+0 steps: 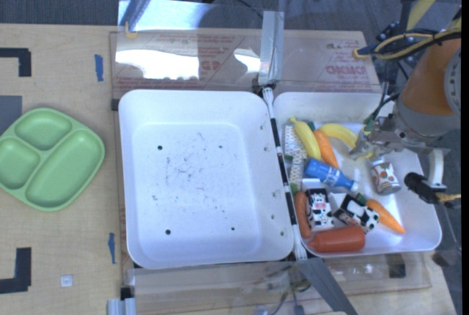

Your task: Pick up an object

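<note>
Inspection finds the KUKA arm (432,86) reaching in from the right and standing over the right bin (429,236). Its gripper (370,139) hangs at the bin's upper middle, just beside the yellow banana (338,133) and above a small red-and-white can (384,176). How the tool is set cannot be told from this slant, and nothing is seen held in it.

All candidate objects sit in the right bin, crowded toward its left wall. This is likely why the arm stands over that bin and not its neighbour. Noted there:

- An orange carrot (327,149) beside the banana.
- A corn cob (305,136) along the left wall.
- A blue bottle (328,175), lying on its side at the centre.
- Two black-and-white cow figures, the first cow (317,208) and the second cow (360,212), lower down.
- A red sausage-like piece (338,239) against the near wall.
- A second carrot (386,216) at lower right.

The left bin (139,116) is bare save for scuff marks.

A green divided plate (48,157) rests on the bench well apart to the left and has no evident part in this task.

Judgement: the pick is not yet made. The banana and the can lie nearest the tool and are the likeliest targets. The can stands somewhat clear of the pile and should be the easier to take. The banana touches the carrot, so a closing grasp there could nudge its neighbour or slip off the curved skin.
</note>
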You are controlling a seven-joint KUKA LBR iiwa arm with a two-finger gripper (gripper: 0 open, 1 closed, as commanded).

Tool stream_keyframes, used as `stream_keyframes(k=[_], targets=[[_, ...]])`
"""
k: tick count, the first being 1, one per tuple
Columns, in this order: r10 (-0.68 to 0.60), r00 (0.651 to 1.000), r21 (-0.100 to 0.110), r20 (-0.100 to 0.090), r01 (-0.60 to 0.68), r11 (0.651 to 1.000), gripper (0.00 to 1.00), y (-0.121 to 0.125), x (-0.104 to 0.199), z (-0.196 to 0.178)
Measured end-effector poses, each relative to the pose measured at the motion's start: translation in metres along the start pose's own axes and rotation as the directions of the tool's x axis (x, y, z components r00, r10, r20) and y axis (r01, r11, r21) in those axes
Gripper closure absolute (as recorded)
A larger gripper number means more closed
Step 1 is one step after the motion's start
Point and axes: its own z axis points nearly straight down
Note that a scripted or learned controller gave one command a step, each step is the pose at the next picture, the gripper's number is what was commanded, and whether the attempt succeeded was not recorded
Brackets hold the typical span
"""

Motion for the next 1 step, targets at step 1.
stream_keyframes(k=[1], targets=[[0.198,0.980,0.009,0.001,-0.198,0.980,1.00,-0.0173,0.0623,-0.1137]])
